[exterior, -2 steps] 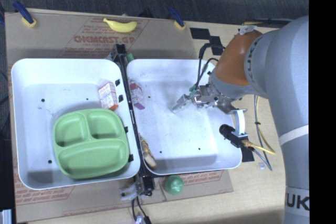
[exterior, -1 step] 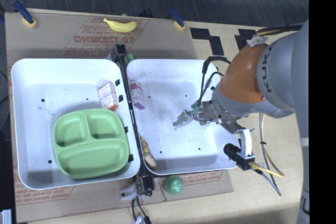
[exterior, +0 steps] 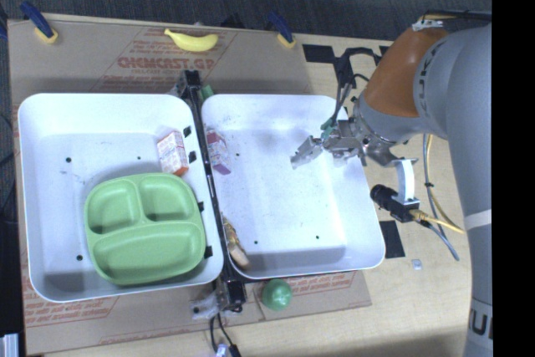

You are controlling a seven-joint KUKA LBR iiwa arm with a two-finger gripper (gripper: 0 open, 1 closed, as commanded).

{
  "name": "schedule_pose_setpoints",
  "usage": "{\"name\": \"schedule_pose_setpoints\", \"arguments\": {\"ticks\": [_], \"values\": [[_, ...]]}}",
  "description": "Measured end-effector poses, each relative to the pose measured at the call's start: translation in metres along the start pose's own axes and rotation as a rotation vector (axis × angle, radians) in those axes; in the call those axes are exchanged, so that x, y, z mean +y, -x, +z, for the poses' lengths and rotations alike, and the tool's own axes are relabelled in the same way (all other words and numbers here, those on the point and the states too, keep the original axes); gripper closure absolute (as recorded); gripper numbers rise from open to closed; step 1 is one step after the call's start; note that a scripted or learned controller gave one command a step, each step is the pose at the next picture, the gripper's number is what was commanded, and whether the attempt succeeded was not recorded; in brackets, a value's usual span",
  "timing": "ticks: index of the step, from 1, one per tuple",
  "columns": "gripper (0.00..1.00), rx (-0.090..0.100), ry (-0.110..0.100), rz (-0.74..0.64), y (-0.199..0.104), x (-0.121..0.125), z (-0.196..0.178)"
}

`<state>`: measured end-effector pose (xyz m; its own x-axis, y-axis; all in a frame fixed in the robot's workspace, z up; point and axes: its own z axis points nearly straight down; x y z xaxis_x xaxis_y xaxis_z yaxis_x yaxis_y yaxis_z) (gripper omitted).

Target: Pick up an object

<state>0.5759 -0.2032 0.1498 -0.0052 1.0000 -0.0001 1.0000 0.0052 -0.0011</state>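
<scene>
Gripper (exterior: 308,151) over right bin (exterior: 276,259), finger state indeterminate, nothing visibly held, carton (exterior: 172,151) well apart in left bin (exterior: 38,180), beside green tray (exterior: 146,226)

the grey arm (exterior: 443,96) reaches in from the right, wrist angled left, gripper (exterior: 308,151) low.

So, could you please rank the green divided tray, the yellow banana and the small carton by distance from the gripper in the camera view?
From the gripper:
1. Small carton, left bin, by the divider.
2. Green divided tray, left bin, lower part.
3. Yellow banana, on the cardboard above the bins; close to the tray, but its centre is slightly farther.
</scene>
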Motion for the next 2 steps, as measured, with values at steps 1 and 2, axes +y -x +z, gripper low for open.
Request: {"name": "schedule_pose_setpoints", "arguments": {"ticks": [1, 2], "values": [[0.0, 0.001, -0.004, -0.001, 0.007, -0.033, 0.044], [0.0, 0.002, -0.003, -0.002, -0.016, -0.1, 0.044]]}}
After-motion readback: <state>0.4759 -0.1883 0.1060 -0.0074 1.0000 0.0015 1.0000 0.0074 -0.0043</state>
